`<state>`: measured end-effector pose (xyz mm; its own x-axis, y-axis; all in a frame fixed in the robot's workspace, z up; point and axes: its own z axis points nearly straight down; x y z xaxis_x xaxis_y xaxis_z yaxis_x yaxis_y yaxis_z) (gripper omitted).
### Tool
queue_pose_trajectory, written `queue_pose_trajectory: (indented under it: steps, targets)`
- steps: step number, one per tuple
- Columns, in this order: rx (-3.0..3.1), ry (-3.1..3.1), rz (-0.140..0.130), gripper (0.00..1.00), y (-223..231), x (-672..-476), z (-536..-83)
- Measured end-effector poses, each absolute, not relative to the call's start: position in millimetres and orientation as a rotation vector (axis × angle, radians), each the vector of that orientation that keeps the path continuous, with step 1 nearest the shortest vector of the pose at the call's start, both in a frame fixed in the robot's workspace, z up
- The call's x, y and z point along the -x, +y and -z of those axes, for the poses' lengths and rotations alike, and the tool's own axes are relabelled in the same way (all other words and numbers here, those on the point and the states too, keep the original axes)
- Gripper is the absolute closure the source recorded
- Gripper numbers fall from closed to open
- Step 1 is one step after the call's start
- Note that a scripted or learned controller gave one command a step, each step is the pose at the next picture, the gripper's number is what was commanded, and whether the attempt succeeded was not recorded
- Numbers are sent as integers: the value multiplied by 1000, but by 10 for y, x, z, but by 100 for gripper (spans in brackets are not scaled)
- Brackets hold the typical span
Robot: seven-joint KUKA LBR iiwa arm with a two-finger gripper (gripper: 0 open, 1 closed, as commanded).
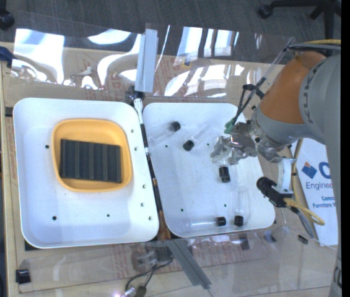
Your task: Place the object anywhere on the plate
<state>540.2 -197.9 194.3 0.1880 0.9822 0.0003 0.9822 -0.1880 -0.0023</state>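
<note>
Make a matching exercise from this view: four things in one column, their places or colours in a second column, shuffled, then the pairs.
Things
1. plate
2. gripper
3. orange band
4. vials

Descriptions
A. on the arm, above the wrist
B. yellow, in the left bin
C. over the right bin
D. clear with black caps, along the right bin's near edge

Pairs: 1-B, 2-C, 3-A, 4-D

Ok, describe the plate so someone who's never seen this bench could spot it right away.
Of the two white bins, take the left bin. The plate lies in its middle: a rounded yellow rectangle with a dark ribbed panel in its centre. The clear tubes with black caps all lie in the right bin.
</note>
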Motion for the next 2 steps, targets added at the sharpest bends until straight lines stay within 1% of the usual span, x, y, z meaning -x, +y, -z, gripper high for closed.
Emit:
queue_pose_trajectory:
  steps: [1, 2]
  targets:
    - [2318, -2112, -5, 100, -1769, -4849, -1705]
    - [2207, -2232, -2, 100, -1354, -5141, -2328]
